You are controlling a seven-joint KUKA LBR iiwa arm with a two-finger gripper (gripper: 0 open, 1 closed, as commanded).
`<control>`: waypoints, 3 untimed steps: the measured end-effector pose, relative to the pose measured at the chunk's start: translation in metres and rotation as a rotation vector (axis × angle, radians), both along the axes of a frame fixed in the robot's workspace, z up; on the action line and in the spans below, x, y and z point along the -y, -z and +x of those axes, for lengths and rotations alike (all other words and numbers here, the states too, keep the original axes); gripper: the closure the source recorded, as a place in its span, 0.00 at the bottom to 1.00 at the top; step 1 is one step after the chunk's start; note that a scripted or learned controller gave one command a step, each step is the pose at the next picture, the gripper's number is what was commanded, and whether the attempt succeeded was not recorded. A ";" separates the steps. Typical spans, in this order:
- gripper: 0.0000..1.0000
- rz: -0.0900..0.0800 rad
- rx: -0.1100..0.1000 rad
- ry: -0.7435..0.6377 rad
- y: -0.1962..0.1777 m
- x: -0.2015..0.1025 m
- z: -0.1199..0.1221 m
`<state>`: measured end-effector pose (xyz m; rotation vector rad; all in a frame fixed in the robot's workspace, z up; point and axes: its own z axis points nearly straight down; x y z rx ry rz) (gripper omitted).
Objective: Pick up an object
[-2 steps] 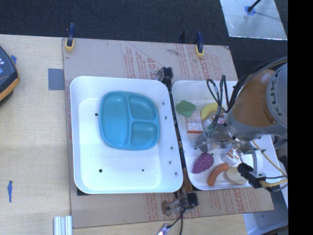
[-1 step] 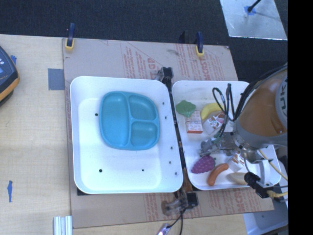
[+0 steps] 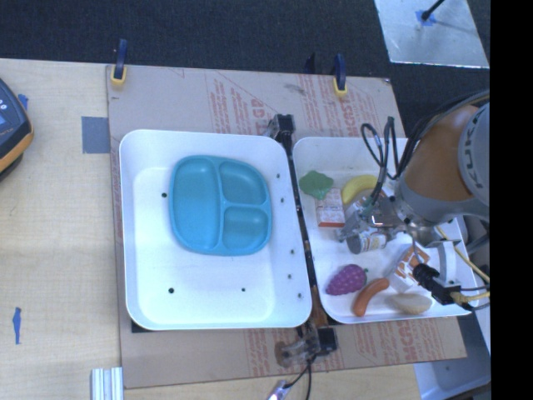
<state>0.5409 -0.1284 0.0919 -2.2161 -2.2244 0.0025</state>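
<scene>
Wooden surface (image 3: 58, 248), carrying a cardboard sheet (image 3: 216, 98) held by two clamps at its far edge. Left bin (image 3: 137, 223), white, shallow: one blue divided plate (image 3: 221, 205), lying flat toward the far side. Right bin (image 3: 333, 311), white, touching the left bin: green item (image 3: 316, 183) and yellow banana-like item (image 3: 360, 188) at the far end; small red-and-white carton (image 3: 331, 213) beside them; purple grape cluster (image 3: 346, 279), orange sausage-shaped item (image 3: 370, 297) and pale oval item (image 3: 412, 303) at the near end. Grey arm (image 3: 445, 169) with orange band, entering from the right. Gripper (image 3: 364, 233) low over the bin's middle, near the carton; whether its fingers are wide or narrow cannot be told.
</scene>
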 end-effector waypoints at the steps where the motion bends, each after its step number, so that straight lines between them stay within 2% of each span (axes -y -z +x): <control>1: 0.00 -0.001 -0.001 -0.003 0.000 -0.031 0.038; 2: 0.00 0.004 -0.025 0.007 0.003 -0.027 0.106; 3: 0.00 0.002 -0.031 0.007 0.004 -0.032 0.108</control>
